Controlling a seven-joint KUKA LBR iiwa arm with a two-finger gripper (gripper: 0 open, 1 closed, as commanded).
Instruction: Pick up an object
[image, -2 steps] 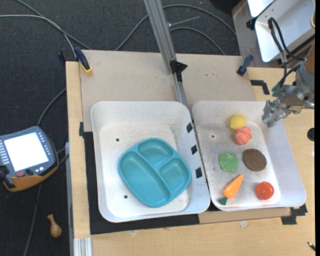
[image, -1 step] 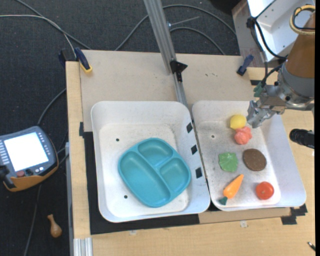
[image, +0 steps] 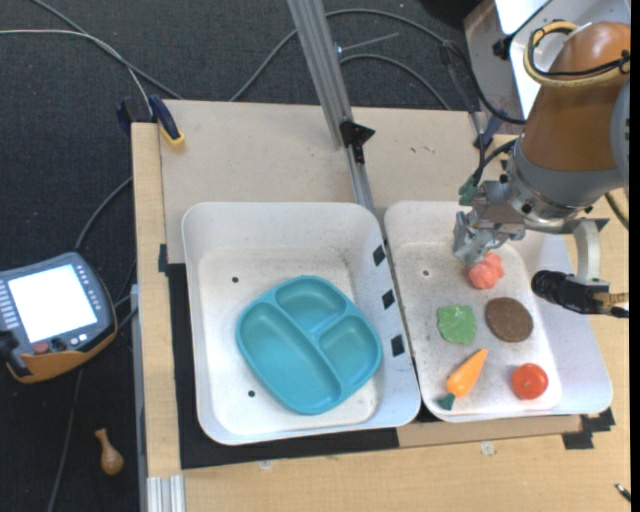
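Five small toy foods lie in the right white bin (image: 590, 385); the lumpy pink piece (image: 486, 272) sits at the frame's right centre, directly beneath the hand (image: 477, 243), whose fingers' spread I cannot tell

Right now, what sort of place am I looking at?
Probably a robotics lab test bench: a robot arm reaches over two white bins of toy food, and a handheld control pendant lies beside the bench.
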